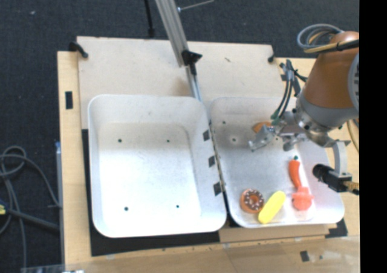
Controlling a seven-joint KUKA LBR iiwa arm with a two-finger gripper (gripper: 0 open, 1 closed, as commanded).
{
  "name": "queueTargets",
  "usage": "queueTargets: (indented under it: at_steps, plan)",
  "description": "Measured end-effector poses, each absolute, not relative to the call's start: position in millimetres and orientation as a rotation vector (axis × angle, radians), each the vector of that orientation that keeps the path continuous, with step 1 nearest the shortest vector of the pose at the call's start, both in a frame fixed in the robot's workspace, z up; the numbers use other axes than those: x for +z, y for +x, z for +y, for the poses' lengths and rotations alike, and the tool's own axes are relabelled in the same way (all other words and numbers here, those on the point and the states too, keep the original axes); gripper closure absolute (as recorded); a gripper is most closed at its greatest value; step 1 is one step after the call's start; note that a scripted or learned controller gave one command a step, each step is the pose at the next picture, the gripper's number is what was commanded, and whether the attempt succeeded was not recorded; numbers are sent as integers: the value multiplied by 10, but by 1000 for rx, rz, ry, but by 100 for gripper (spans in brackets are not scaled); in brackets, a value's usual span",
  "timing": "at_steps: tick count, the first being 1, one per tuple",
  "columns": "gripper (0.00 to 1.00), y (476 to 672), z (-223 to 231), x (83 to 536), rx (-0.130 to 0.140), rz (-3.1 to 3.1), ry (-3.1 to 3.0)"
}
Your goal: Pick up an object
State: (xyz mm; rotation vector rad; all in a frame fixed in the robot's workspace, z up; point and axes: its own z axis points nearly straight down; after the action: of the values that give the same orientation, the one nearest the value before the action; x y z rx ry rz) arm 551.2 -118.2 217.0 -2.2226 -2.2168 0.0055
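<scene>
- The left bin (97, 145) offers open floor from wall to wall.
- The right bin (233, 151) is crowded along its near edge by a doughnut (251, 200), a banana (272, 206) and an orange tool (299, 186).
- Its far-right part is overhung by the arm (329, 87).

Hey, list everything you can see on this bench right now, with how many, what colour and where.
bin: two, white, side by side on the bench; left one and right one
donut toy: one, brown with sprinkles, near front edge of right bin
banana toy: one, yellow, front of right bin, touching or just right of the donut toy
carrot-shaped toy: one, orange-red, right bin, right of the banana toy
small orange item: one, partly hidden beside the tool, kind unclear
metal post: one, silver, slanting behind the bins
arm: one, grey and orange, from the right
tool: one, grey, low over the right bin
</scene>
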Motion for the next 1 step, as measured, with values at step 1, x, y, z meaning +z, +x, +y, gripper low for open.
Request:
queueTargets:
  at_steps: [1]
  plan:
    - [0, 5491, -1210, 1745, 5, -2218, -2223]
